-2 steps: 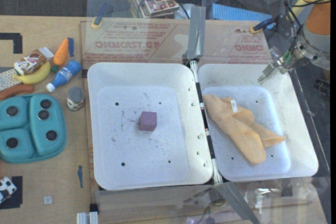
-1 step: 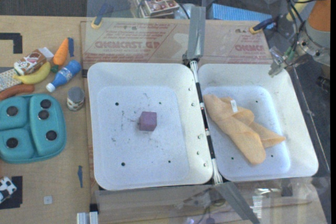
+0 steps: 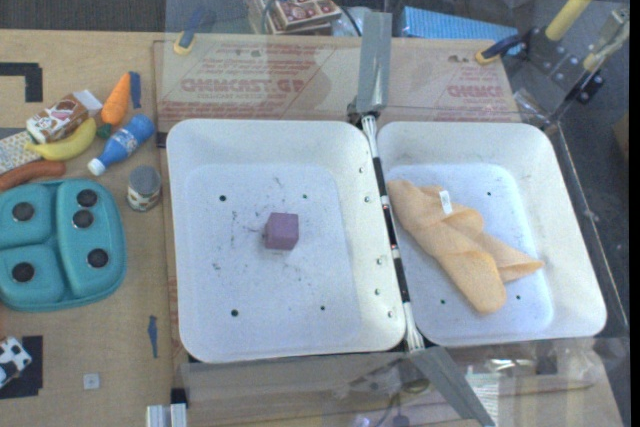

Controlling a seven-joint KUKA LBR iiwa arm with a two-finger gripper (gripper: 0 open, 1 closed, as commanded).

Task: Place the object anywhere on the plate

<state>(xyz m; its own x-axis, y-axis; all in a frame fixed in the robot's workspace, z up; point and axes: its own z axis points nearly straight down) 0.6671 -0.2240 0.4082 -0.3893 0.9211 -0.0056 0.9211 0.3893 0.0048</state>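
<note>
Pincer state cannot be told; the placing looks not yet begun.
The left white bin (image 3: 190,140) holds only the small purple cube (image 3: 281,231), lying near its middle on the speckled floor. The right white bin (image 3: 520,175) holds a crumpled orange cloth (image 3: 455,245). A teal divided plate (image 3: 55,240) sits on the bench left of both bins, nothing on it. Judged from this, the cube is the likely object, and the whole job remains: pick it up, carry it and set it on the plate.
</note>
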